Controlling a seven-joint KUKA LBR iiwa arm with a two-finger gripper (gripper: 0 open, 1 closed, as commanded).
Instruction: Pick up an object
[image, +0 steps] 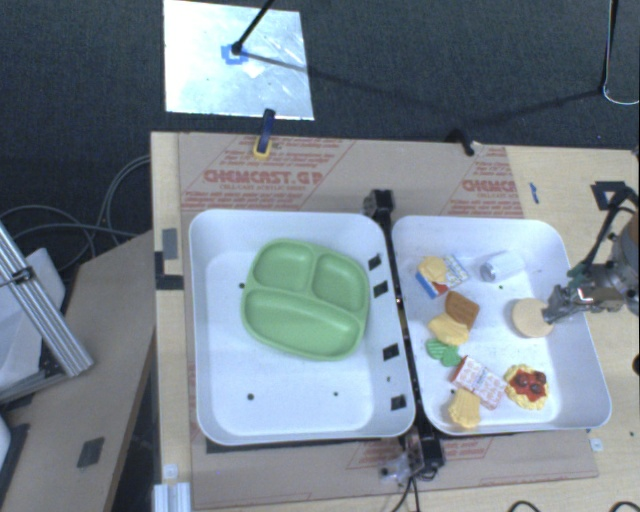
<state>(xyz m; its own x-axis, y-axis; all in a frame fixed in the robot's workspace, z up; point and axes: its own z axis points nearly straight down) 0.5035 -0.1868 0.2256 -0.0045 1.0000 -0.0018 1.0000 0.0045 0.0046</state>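
Two white bins are seated side by side on a brown bench (340, 165) above dark carpet (80, 90). A green divided plate (305, 298) is held in the left bin (215, 400). Toy foods are scattered in the right bin (580, 400). The gripper (556, 304) is positioned at that bin's right wall, touching a tan round disc (527, 318). Whether the gripper is clenched or released cannot be determined.

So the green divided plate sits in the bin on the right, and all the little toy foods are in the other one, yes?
Not quite. In the camera view the green divided plate sits in the left bin; the little toy foods are in the other one, the right bin.
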